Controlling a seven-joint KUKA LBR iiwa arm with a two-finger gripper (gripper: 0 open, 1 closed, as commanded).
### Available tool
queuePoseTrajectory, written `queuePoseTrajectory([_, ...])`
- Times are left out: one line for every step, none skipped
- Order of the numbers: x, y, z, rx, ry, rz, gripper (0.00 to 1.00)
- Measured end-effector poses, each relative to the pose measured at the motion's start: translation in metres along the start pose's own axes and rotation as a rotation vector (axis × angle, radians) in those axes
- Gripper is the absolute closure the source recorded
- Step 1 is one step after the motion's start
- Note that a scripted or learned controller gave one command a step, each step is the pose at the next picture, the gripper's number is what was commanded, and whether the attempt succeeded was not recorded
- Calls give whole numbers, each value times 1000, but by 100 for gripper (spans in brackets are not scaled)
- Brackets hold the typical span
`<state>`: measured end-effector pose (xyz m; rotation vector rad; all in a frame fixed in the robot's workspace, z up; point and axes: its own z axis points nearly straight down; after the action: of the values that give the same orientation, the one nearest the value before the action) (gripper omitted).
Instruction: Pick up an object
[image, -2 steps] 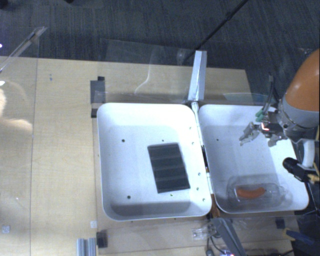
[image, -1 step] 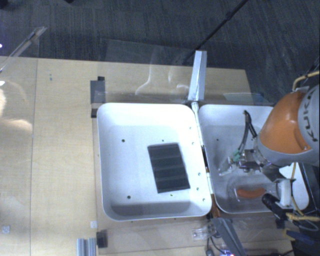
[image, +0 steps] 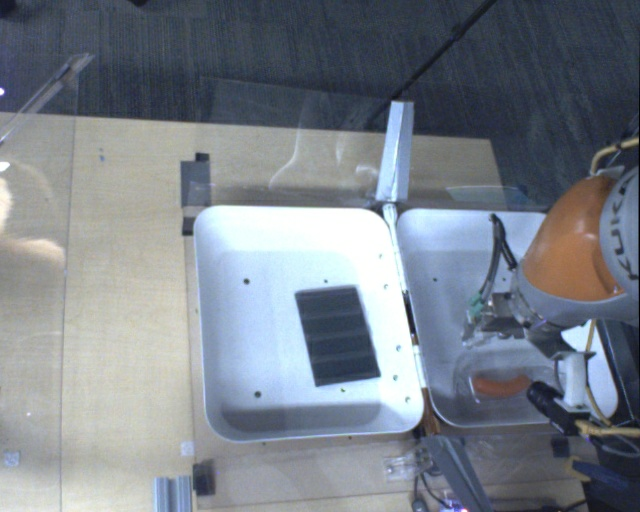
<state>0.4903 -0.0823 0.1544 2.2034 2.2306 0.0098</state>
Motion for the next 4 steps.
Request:
queuePoseTrajectory([0,0,0,0,0,0,0])
queuePoseTrajectory([-39,0,-119,-2,-3,35,0])
queuePoseTrajectory([-12,0,64,-5,0,49,0])
queuePoseTrajectory([-7,82,65,-6,-1,-66,0])
